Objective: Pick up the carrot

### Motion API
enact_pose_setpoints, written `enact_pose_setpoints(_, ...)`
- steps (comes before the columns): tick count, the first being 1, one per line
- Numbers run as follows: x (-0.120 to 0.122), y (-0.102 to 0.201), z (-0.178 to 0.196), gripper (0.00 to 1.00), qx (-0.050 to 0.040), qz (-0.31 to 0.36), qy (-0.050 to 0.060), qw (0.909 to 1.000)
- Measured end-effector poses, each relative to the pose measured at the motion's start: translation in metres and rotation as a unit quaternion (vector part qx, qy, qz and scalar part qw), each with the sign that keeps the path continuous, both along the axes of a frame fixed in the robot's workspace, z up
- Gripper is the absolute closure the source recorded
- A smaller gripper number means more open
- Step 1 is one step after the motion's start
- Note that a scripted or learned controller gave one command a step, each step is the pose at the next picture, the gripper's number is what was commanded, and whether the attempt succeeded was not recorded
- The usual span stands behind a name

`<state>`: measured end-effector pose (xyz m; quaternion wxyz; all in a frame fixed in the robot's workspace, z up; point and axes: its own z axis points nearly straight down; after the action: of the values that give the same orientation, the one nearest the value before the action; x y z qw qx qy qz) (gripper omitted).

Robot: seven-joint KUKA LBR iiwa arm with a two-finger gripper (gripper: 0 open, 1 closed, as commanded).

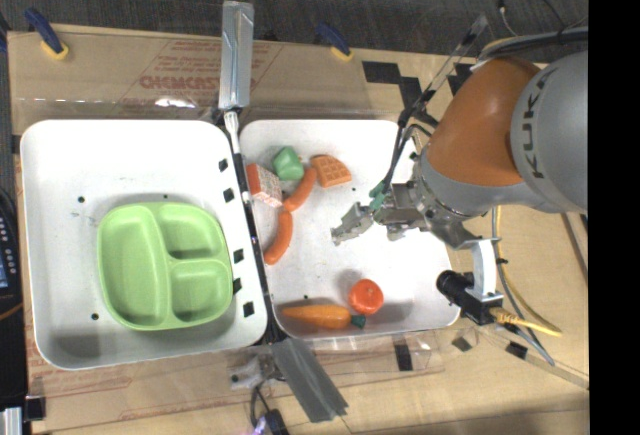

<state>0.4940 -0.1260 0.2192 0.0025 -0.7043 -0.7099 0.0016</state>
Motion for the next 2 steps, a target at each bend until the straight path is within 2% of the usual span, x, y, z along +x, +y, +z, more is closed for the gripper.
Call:
enact_pose_setpoints(1, -0.017, 0.032, -0.128, 0.0, 0.0004, 0.079, -0.002, 0.9969)
enact_pose_setpoints(2, -0.018, -0.065, -0.127, 0.0, -0.0012, 0.057, -0.003, 0.9983)
